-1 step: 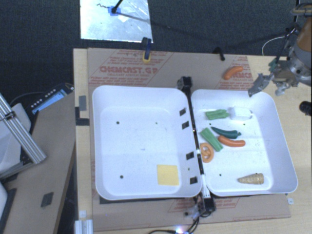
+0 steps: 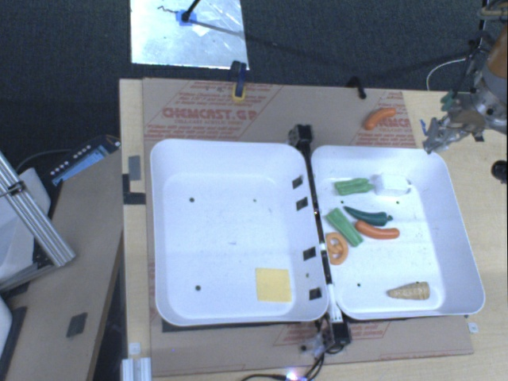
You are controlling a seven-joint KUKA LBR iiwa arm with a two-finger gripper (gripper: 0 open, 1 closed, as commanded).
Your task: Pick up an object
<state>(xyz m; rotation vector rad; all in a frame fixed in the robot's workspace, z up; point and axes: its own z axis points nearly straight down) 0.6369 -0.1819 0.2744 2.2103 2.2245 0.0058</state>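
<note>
The gripper (image 2: 439,136) hangs at the far right, just past the back corner of the right bin (image 2: 460,236), over the bench and not over the toys. Nothing sits between its fingers; whether they are apart or together I cannot tell from here. Down in the right bin lies the pile: a green block (image 2: 352,186) beside a white piece (image 2: 392,184), a dark green pepper (image 2: 367,213), a second green strip (image 2: 344,228), an orange sausage (image 2: 377,230) and a pretzel (image 2: 336,248) by the bin's left wall. A cone (image 2: 409,291) rests alone near the front. Another sausage (image 2: 379,117) lies on the bench behind the bin. In the left bin (image 2: 171,213), a yellow square (image 2: 273,285).
</note>
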